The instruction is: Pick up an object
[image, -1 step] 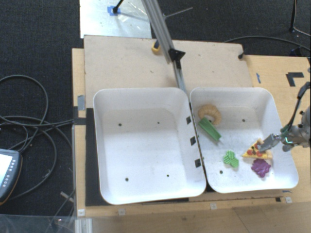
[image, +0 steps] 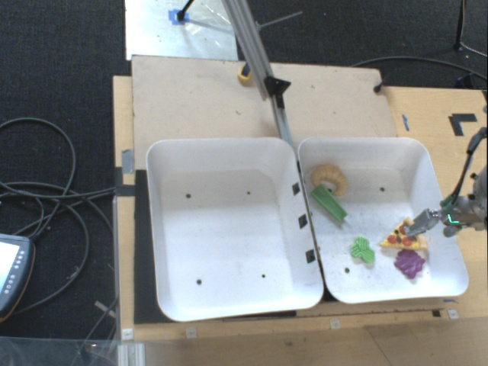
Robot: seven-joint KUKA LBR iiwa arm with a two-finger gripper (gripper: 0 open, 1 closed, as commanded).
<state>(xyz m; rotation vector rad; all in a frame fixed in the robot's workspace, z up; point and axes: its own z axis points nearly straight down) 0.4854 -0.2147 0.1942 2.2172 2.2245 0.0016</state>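
In the right bin point(image: 427, 166) lie several toy foods. A tan ring-shaped pastry point(image: 329, 178) sits near the bin's left wall, with a long green block point(image: 330, 204) just below it. A small light-green leafy piece point(image: 362, 249) lies toward the front. A pizza slice point(image: 400, 239) and a purple bunch point(image: 410, 263) rest at the front right. My gripper point(image: 418, 225) reaches in from the right edge, low over the bin, its tip at the upper right corner of the pizza slice. Whether it touches the slice I cannot tell.
The left bin point(image: 164, 204) stands beside the right one, their walls meeting in the middle with black clips point(image: 303, 221). A grey pole point(image: 248, 29) slants over the bench from the top. Cables lie on the floor at left.
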